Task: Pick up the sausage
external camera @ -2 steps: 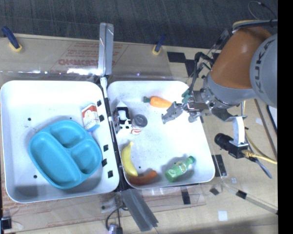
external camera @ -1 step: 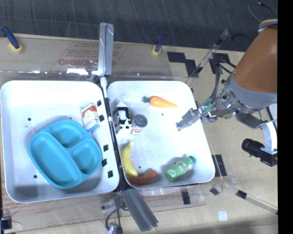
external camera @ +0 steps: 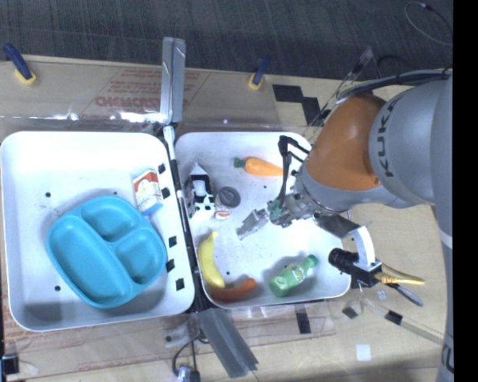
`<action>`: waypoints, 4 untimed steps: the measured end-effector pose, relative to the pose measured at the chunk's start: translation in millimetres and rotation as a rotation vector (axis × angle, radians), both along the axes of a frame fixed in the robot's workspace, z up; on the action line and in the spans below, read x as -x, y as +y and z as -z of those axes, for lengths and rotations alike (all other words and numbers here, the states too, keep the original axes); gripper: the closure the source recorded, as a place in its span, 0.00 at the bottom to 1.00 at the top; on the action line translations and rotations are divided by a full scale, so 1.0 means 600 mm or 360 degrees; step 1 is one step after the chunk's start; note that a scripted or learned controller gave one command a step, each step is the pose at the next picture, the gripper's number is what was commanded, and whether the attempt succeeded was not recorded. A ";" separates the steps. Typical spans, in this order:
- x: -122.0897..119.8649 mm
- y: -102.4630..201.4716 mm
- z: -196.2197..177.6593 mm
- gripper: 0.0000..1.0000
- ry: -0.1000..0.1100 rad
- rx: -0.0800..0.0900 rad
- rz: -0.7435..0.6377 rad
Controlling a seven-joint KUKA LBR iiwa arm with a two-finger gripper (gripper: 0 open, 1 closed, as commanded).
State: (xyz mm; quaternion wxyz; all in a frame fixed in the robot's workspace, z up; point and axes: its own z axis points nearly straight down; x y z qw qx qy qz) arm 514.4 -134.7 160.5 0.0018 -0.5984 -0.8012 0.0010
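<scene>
Two white bins sit side by side on the table. The left bin [external camera: 16,213] holds one blue divided tray [external camera: 103,249] and one small red-and-white carton [external camera: 146,190] leaning by the tray's upper corner. The right bin [external camera: 231,143] holds one carrot [external camera: 259,166] near its far wall, one banana [external camera: 209,263], one green bottle [external camera: 292,275], a small dark round piece [external camera: 229,197] and a black-and-white item [external camera: 197,189] by the divider. There is one sausage [external camera: 236,290], a short reddish-brown curved link lying flat at the near edge of the right bin, just beside the banana's lower tip and left of the green bottle. The gripper [external camera: 253,223] hangs over the middle of that bin, apart from the sausage, with nothing between its fingers; whether they are spread or closed I cannot tell.
</scene>
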 end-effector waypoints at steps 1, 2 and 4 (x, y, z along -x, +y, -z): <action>0.064 -0.019 0.063 0.00 -0.0003 -0.0001 -0.0156; 0.063 -0.092 0.114 0.00 -0.0003 -0.0004 -0.0559; 0.062 -0.091 0.097 0.00 -0.0004 -0.0004 -0.0567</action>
